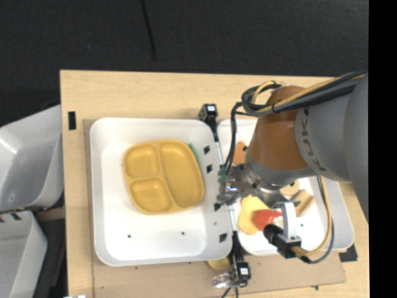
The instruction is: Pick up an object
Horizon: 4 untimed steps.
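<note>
My gripper (255, 198) is low in the right bin (338, 228), largely hidden beneath the arm's orange band (279, 138) and grey wrist. Just below it lie a pale yellow object (247, 217) and a red object (267, 216), touching each other. Whether either one is in the gripper I cannot tell. A small orange piece (240, 149) peeks out at the arm's left edge. Tan wooden pieces (303, 198) lie to the right of the wrist.
The left bin (111, 228) holds a yellow divided plate (164, 176) with a small green item (193, 149) at its upper right rim. A ridge with black clips (218, 166) separates the bins. Cables (322, 241) loop over the right bin's front.
</note>
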Tool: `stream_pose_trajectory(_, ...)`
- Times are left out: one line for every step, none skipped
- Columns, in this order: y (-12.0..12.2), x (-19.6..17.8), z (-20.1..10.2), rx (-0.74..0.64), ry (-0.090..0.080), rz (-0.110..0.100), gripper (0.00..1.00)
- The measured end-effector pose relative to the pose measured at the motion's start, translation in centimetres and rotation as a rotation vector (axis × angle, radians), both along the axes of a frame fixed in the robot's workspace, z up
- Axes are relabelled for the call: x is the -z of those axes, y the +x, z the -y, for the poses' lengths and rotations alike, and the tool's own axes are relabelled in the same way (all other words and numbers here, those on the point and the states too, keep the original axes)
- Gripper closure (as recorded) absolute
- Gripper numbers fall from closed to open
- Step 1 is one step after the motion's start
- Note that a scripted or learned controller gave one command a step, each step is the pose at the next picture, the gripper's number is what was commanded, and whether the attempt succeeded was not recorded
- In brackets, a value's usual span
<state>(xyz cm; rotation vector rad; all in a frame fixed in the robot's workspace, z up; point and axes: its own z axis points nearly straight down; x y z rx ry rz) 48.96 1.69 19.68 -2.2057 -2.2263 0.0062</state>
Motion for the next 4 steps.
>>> stream_pose_trajectory(0.0, -2.9, -12.1, -0.004, -0.002, 0.005, 1.0)
stream_pose_trajectory(2.8, -6.2, -17.8, 0.001, -0.002, 0.008, 1.0)
stream_pose_trajectory(9.9, 2.3, -20.4, 0.005, -0.008, 0.002, 1.0)
stream_pose_trajectory(8.8, -9.3, -20.5, 0.004, -0.002, 0.013, 1.0)
